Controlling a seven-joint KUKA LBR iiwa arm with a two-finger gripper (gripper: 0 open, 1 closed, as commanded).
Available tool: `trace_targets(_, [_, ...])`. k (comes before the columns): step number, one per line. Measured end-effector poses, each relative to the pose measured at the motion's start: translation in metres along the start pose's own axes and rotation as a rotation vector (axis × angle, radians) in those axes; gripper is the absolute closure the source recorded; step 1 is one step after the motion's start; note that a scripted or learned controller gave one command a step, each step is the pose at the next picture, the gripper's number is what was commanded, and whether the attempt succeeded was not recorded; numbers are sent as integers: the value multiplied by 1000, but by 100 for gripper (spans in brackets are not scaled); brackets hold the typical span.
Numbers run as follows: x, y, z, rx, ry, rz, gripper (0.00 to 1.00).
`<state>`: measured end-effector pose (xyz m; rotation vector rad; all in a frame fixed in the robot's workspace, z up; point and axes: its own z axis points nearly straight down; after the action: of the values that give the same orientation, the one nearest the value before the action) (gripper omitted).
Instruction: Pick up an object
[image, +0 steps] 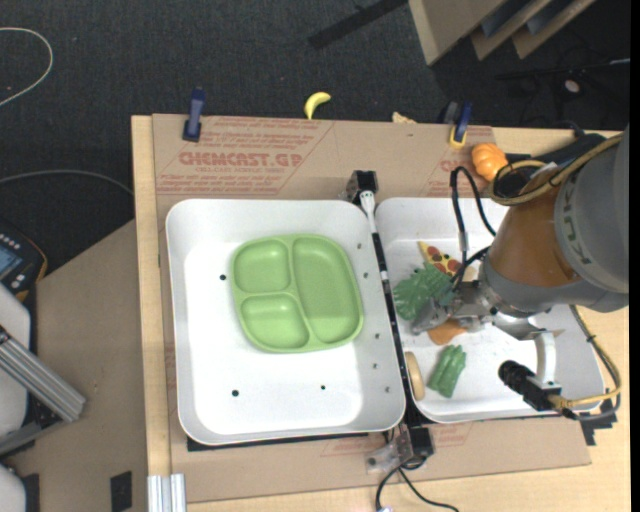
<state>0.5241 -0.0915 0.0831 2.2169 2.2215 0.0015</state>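
Camera view: the gripper (447, 312) sits low in the right white bin (570, 395), against a leafy dark-green toy (420, 291); I cannot tell its state.

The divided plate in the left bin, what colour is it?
Light green. The divided plate shows plainly in the camera view, lying in the left bin.

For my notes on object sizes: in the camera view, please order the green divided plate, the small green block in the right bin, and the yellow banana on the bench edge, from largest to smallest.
1. Plate
2. Block
3. Banana; it lies farther from the camera, so its rank against the block is unsure.
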Motion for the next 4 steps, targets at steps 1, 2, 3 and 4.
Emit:
trace_targets(1, [-1,-1,-12,-1,-1,2,100])
trace_targets(2, [57,-10,-107,-5,3,-5,100])
trace_targets(3, [153,-44,-168,-3,6,-10,100])
trace_targets(4, [150,-42,-282,-12,4,-1,100])
